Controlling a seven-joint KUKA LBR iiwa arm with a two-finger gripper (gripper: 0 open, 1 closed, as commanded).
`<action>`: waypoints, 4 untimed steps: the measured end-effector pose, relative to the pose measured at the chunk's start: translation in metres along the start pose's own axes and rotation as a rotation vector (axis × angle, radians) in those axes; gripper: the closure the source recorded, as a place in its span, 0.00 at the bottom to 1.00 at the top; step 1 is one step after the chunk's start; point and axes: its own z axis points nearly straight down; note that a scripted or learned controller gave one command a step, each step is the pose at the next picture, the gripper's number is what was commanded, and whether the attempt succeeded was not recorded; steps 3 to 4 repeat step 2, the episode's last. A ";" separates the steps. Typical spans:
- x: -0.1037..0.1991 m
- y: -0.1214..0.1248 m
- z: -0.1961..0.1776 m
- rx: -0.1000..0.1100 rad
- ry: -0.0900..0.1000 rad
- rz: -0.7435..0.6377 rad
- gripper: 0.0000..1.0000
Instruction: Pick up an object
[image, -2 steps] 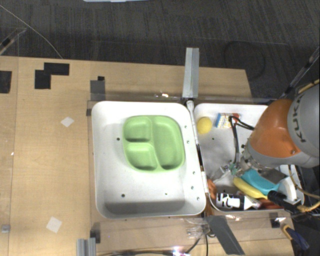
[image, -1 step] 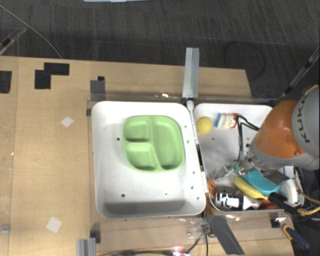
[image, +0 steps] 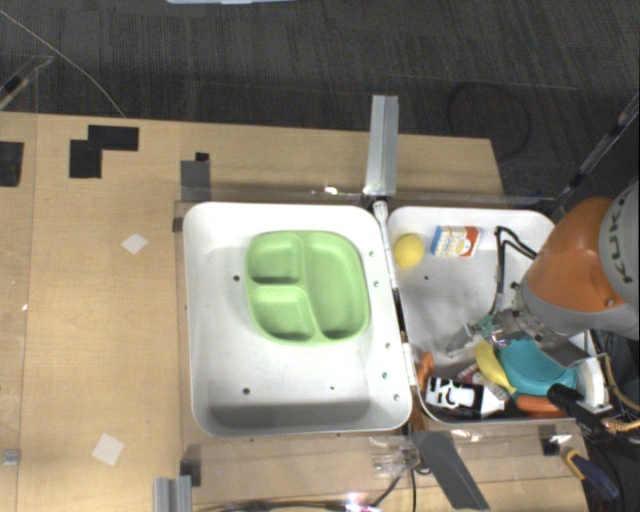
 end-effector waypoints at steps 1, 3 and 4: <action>0.006 -0.010 0.000 -0.003 -0.005 0.011 0.00; 0.004 -0.007 -0.013 -0.010 -0.009 0.007 1.00; 0.004 -0.007 -0.013 -0.010 -0.009 0.007 1.00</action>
